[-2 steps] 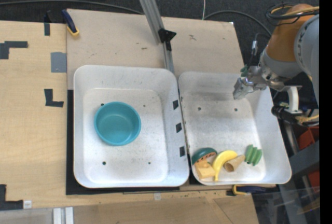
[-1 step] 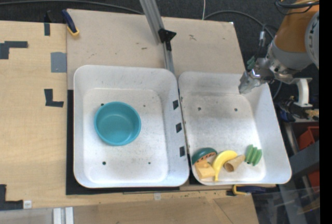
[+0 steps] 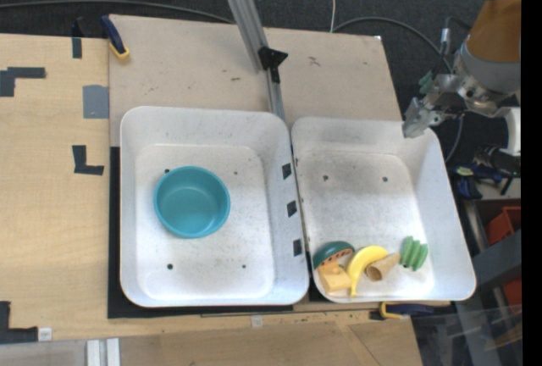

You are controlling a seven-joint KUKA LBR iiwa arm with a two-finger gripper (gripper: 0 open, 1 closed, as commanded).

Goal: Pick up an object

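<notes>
Camera view, left to right: a teal bowl (image 3: 192, 202) sits alone in the left bin (image 3: 140, 135); the right bin's (image 3: 440, 186) toys, banana (image 3: 366, 261) among them, crowd its 6 o'clock corner, so a grab may snag neighbours or wall. The gripper (image 3: 415, 120) hovers over the 1 o'clock rim; its grip state I cannot tell.
</notes>
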